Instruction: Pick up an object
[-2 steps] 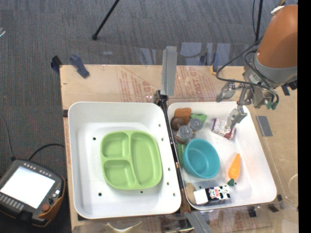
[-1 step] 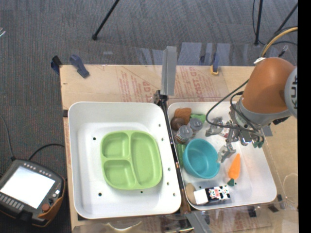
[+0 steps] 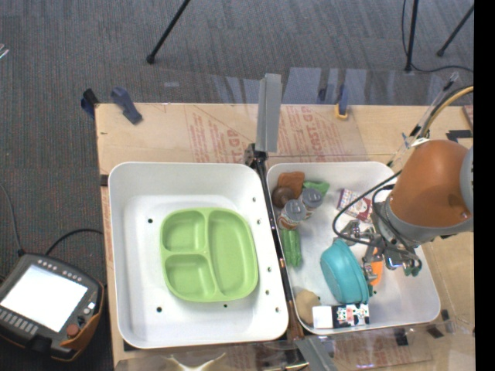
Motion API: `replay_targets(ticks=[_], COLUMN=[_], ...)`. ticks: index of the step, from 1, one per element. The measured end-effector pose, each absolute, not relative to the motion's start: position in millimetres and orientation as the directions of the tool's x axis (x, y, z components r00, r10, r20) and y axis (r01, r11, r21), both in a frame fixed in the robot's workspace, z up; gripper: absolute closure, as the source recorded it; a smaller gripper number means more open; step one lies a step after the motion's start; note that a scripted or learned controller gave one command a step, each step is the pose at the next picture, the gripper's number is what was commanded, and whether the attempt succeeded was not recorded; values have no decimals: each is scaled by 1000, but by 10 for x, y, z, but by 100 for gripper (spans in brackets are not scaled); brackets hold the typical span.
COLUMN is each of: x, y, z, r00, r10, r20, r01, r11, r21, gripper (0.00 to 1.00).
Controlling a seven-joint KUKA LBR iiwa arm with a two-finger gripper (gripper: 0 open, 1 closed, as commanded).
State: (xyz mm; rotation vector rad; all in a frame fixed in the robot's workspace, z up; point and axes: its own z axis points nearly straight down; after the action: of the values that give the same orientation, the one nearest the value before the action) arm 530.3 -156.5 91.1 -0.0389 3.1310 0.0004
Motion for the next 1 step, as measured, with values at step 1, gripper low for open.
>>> replay_targets(ticks=[1], x=[5317], y=[-1544], z=[1006], r00=[-999], r10=[-31], r20=[-11], r01=[-31], r11=[1000], r21=[0], gripper=[100])
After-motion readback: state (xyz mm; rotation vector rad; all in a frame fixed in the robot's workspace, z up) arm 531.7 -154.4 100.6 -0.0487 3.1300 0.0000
